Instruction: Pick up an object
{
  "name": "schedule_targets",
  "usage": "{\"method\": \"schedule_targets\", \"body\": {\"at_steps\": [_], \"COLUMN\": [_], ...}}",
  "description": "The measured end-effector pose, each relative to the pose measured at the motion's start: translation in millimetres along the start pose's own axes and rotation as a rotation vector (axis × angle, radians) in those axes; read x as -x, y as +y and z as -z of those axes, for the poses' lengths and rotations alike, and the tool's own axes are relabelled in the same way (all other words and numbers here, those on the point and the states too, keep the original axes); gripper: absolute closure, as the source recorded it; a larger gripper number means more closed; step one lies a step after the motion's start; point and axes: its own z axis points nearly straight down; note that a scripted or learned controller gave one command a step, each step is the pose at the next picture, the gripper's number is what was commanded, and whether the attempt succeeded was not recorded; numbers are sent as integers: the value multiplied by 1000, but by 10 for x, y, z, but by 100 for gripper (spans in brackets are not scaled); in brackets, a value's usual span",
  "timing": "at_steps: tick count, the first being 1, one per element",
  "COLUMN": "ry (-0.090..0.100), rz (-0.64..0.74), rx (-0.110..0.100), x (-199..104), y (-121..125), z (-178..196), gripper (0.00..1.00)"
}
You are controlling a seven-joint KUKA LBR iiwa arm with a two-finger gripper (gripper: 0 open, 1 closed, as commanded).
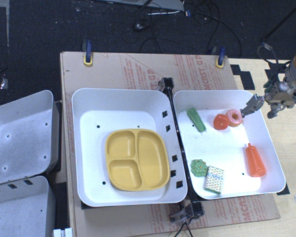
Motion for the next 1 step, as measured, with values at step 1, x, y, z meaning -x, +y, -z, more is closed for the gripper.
{"method": "schedule_targets", "body": {"at_steps": [1], "ry": [-3], "rz": [3], "rx": [11], "x": [-6], "y": [23], "z": [60], "gripper": [0]}}
